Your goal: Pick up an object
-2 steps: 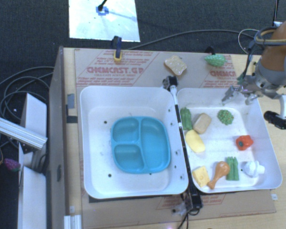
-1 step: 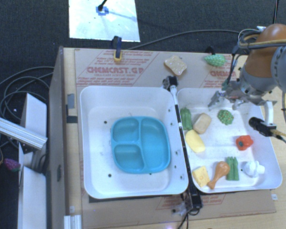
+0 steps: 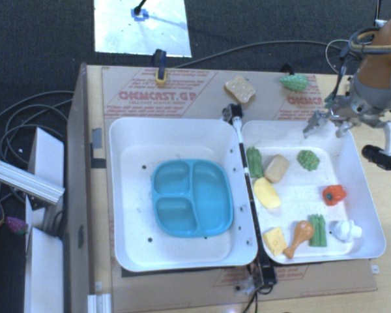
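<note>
White bins: two, side by side on the tabletop; left bin (image 3: 127,175) holds one blue divided plate (image 3: 192,197), right bin (image 3: 358,175) holds the toy food.
Toy food: about nine pieces, including a broccoli (image 3: 307,159), a tomato (image 3: 334,194) and a lemon (image 3: 267,193).
Gripper (image 3: 327,124): jaws apart, nothing between them, over the right bin's far edge.
Progress: nothing picked; descent, grasp and lift remain.

A blue divided tray (image 3: 192,197) lies in the left bin (image 3: 127,168) (white, shallow)
</note>
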`<state>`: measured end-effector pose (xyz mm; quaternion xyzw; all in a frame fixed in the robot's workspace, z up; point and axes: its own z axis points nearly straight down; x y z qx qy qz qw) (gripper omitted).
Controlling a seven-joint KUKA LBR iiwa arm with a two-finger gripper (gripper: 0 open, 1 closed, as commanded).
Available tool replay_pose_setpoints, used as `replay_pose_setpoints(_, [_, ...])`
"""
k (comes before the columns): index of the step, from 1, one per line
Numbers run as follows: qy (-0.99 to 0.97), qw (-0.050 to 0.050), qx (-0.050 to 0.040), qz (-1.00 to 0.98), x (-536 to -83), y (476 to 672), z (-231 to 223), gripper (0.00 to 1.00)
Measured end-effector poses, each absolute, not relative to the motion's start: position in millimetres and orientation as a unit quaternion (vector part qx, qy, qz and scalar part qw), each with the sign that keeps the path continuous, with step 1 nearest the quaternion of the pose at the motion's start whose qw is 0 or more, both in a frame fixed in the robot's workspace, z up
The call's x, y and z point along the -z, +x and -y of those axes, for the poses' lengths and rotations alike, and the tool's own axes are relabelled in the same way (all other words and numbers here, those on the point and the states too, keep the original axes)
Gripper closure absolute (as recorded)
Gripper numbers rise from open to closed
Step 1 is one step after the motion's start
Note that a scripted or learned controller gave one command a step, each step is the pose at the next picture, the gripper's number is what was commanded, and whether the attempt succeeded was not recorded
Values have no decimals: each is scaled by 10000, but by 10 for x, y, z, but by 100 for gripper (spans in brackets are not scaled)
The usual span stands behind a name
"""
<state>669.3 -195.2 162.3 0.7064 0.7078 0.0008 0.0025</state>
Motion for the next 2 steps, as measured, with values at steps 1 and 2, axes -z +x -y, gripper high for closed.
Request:
replay_pose_setpoints(1, [7067,-3,4,-7075,-834,6521,2067,0])
replay_pose_setpoints(2, [7060,27,-14,-7082,-961,6542,2070,100])
